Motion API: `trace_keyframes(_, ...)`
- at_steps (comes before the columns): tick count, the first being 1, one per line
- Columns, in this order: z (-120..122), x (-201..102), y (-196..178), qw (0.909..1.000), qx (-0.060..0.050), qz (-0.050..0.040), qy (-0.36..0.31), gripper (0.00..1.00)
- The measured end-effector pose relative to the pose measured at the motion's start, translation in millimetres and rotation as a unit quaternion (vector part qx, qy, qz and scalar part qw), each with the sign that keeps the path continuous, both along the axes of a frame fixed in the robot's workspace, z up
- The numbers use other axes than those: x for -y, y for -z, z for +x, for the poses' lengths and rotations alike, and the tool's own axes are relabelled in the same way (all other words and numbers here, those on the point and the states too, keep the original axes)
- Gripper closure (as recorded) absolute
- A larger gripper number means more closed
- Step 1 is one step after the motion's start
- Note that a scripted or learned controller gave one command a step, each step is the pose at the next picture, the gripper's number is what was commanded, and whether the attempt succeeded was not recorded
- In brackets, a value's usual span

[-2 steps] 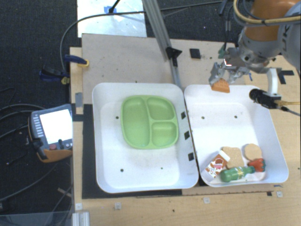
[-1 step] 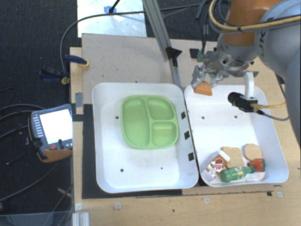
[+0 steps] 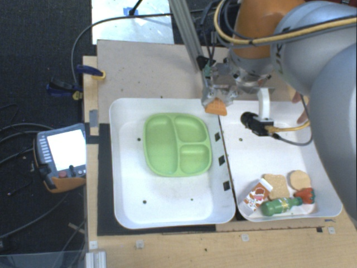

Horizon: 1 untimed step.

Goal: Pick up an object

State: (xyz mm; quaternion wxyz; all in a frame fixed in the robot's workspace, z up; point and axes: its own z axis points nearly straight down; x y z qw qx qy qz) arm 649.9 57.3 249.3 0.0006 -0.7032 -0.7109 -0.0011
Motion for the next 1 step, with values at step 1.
trace_keyframes(1, 4.3, -50.7, -1.8, 1.0, 0.001, 0.0, 0.0, 1.0)
